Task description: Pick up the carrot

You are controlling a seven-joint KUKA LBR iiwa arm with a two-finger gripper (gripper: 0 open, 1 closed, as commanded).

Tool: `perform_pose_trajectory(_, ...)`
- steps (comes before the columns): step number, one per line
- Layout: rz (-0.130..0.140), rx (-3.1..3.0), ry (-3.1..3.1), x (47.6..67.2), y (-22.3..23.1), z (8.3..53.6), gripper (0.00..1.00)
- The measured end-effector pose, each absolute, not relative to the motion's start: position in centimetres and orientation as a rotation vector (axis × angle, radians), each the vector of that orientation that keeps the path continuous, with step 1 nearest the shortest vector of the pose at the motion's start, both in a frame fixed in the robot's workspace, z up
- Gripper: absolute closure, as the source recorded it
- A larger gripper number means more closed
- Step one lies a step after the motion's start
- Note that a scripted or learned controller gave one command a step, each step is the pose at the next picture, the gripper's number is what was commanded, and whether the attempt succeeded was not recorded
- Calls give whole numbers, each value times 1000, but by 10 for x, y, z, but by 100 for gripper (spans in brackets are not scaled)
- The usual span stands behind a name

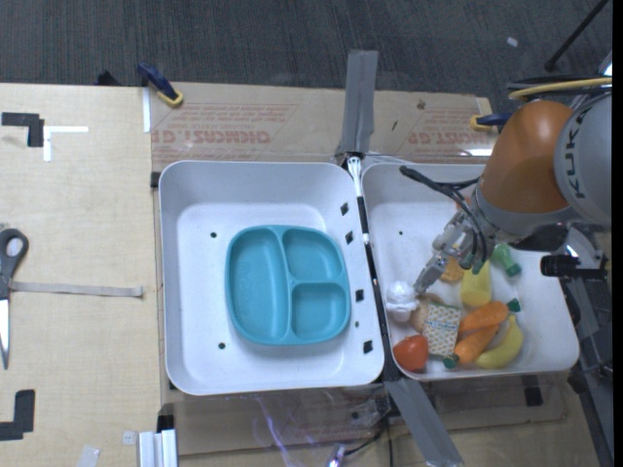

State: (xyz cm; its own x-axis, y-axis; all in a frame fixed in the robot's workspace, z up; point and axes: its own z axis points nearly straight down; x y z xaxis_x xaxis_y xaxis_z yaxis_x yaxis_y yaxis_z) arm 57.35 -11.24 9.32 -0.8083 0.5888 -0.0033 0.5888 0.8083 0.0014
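Two carrots (484, 317) lie in the right bin (409, 217) among toy food, the hand (428, 278) hovering near for reach, grip state unclear.

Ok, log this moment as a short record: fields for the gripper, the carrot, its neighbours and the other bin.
gripper: low in the right bin, above the food pile
grip: nothing seen between fingers
carrot: lying in the right bin, right of the gripper tip
neighbours: banana, tomato, cracker-like square
left bin: holds a teal divided plate
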Motion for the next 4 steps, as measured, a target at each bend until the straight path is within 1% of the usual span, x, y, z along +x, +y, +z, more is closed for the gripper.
perform_pose_trajectory(1, 2, 971, 2978, 576, -113, 104, 100)
perform_pose_trajectory(2, 1, 698, 3059, 523, -112, 93, 100)
perform_pose_trajectory(3, 1, 1337, 2838, 523, -99, 92, 100)
perform_pose_trajectory(4, -1, 1261, 2875, 604, -40, 192, 100)
